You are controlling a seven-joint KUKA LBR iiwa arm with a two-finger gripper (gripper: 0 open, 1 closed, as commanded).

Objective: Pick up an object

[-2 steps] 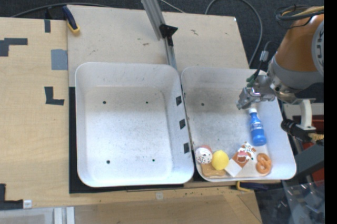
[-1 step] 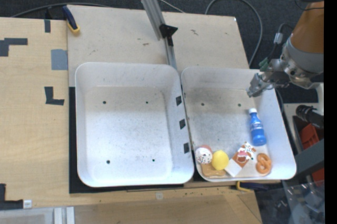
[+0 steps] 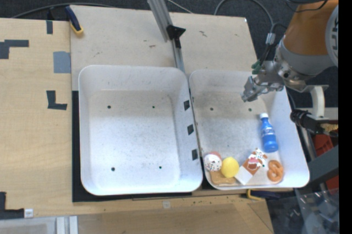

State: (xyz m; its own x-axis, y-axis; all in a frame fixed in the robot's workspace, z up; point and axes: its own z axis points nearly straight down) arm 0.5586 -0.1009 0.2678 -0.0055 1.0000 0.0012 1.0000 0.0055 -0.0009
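Now | left bin bare | ball, pretzel clustered at right bin near edge | bottle apart, easiest pick | gripper above; finger state unreadable | best: centre over bottle, descend straight.

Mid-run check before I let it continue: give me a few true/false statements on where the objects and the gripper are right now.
1. The blue bottle lies in the right bin. True.
2. The gripper is over the left bin. False: it is over the upper part of the right bin.
3. The yellow ball sits beside the white speckled ball near the right bin's front edge. True.
4. The gripper has the blue bottle between its fingers. False: the bottle lies on the bin floor, apart from the gripper and nearer the front.
5. The pretzel-shaped toy rests in the left bin. False: it is in the right bin's front right corner.
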